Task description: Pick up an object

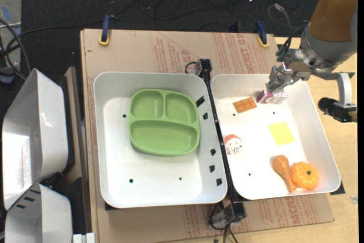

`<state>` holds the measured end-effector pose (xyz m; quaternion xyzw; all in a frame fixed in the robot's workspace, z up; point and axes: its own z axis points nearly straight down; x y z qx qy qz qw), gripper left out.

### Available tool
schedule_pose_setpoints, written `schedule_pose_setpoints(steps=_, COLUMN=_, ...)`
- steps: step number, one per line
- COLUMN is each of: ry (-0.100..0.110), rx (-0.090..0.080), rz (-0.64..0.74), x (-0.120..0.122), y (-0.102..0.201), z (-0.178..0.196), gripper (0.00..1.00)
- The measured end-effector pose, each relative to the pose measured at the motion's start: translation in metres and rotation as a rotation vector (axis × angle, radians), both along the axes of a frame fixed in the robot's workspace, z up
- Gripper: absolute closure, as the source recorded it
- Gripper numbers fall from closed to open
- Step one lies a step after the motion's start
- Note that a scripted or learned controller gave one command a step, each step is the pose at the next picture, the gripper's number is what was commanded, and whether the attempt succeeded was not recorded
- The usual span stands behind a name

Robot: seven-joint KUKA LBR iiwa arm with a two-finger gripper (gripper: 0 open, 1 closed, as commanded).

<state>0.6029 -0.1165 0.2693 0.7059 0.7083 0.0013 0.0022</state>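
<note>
So the grey arm with the orange band is reaching in from the right, and its two-finger gripper is down at the far edge of the right-hand shallow white bin. It's sitting right on top of a small purple-and-white packet thing up near the back wall of that bin. The tips are touching or almost touching it, but honestly I can't tell from here if the pincer is open, closed or actually has hold of anything, it's too small and cluttered at that spot.

Just beside the packet, to its left, there's a little flat orange-brown waffle-looking cracker. Further toward the front there's a flat yellow square piece in the middle of the bin, and a small round white-and-pink toy with a face on it close to the bin's left wall. In the near right corner a tan plastic chicken drumstick lies touching a little orange plastic pumpkin.

The left-hand shallow white bin has a light green plastic divided plate with three compartments lying flat in it. Both bins sit on a brown cardboard sheet clamped at the back.
</note>
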Motion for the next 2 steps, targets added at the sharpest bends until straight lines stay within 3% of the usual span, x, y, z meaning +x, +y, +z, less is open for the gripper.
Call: schedule_pose_setpoints(steps=2, ry=0.007, rx=0.001, rz=0.003, x=-0.002, y=0.096, z=-0.016, gripper=1.0)
